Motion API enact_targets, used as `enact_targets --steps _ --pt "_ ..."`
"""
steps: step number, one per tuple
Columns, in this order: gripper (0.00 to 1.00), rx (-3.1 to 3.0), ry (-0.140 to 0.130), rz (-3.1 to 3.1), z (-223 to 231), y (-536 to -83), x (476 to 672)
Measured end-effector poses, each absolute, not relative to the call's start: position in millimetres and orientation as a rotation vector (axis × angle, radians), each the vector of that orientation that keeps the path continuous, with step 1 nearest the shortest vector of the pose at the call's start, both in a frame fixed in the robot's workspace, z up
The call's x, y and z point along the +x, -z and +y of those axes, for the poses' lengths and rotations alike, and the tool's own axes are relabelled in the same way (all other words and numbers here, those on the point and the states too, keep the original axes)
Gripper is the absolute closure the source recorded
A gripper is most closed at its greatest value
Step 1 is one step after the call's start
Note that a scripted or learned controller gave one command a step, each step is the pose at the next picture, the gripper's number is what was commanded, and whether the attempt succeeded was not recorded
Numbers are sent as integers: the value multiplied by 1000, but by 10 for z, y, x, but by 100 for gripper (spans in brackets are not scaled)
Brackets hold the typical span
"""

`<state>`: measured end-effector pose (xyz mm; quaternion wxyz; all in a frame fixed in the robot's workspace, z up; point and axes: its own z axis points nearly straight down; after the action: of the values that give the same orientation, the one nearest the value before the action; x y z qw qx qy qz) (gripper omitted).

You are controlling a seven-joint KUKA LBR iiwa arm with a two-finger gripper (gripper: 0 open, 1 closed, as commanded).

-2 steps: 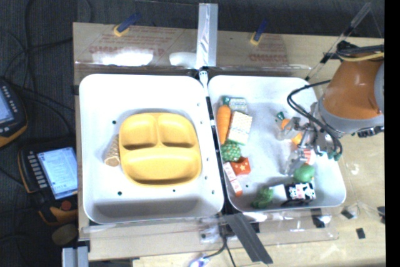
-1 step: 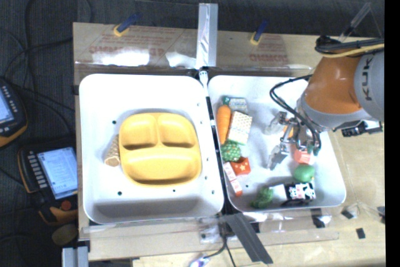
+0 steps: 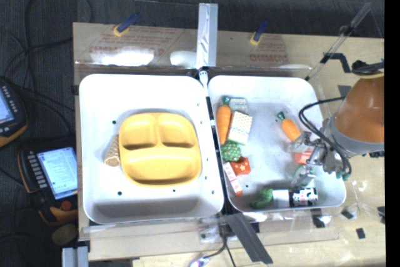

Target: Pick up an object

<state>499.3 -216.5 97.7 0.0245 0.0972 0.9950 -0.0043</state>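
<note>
The table (image 3: 144, 34) ran across the view, wood-coloured, w/ two shallow white bins side by side on it. The left bin (image 3: 94, 134) carried a yellow divided tray (image 3: 160, 148), three compartments, and a small tan cone-like thing (image 3: 112, 152) touching the tray's left edge; what it was couldn't be made out. The right bin (image 3: 265, 97) held the clutter. The arm (image 3: 365, 114) came in from the right, its orange band large and partly cut off at the frame edge, w/ a black cable looped beside it. Below that the pincer (image 3: 308, 162) hung low over the right bin's right side, amid grey metal parts and wires; too blurred to tell how far apart it stood, and nothing could be seen gripped in it. A small reddish bit sat right at the pincer, unclear whether part of it or a separate item.

Objects in the right bin: a long carrot (image 3: 223, 124) along the divider; a white patterned box (image 3: 240, 127) just beside it; a short carrot (image 3: 290, 128) near the pincer, upper left of it; a black-and-white carton (image 3: 302, 197) by the front wall, just under the pincer; a red box (image 3: 239, 167); a green checked block (image 3: 230, 151); a green leafy piece (image 3: 262, 197) touching the carton's left end.
</note>
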Motion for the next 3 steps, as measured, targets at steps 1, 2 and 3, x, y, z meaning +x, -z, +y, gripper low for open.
enact_targets --steps 1,2,3 --pt "0 356 4 3104 -1769 -908 5675" --pt "0 291 5 3119 -2236 -898 6599" --pt "0 362 0 3110 -2149 -896 6159"
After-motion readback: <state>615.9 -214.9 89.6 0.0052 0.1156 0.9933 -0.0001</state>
